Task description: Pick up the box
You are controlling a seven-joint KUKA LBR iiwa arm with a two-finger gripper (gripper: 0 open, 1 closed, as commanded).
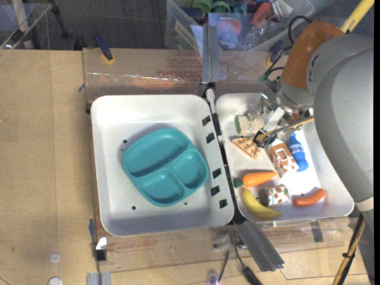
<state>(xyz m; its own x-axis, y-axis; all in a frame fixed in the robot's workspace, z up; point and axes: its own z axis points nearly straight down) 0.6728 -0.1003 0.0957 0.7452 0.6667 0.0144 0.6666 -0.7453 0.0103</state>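
Shows a grey robot arm with an orange band (309, 46) reaching in from the right over the right-hand of two shallow white plastic bins (231, 108), set side by side on a pale wooden worktop (41, 159). Places its two-finger gripper (270, 123) over the far half of that bin, beside a green-and-white patterned packet (246, 123) and above a tan wedge-shaped waffle piece (246, 147); cannot tell whether open or closed. Finds the small orange-and-white cardboard box (282, 159) lying near the middle of the same bin, just on the camera's side of the gripper and not visibly gripped, with a blue-and-white bottle (298, 150) just beside it on the right. Sets out, nearer the front wall, an orange toy carrot (259, 178), a yellow toy banana (258, 206), a small printed can (276, 195) on its side between the two, and a red-orange sausage-shaped piece (309, 198) off to the right. Leaves the left-hand white bin (104, 114) to a teal three-compartment plastic plate (165, 166), lying flat near its middle. Takes in, beyond the bins, a clear plastic tub of coloured toys (237, 5).
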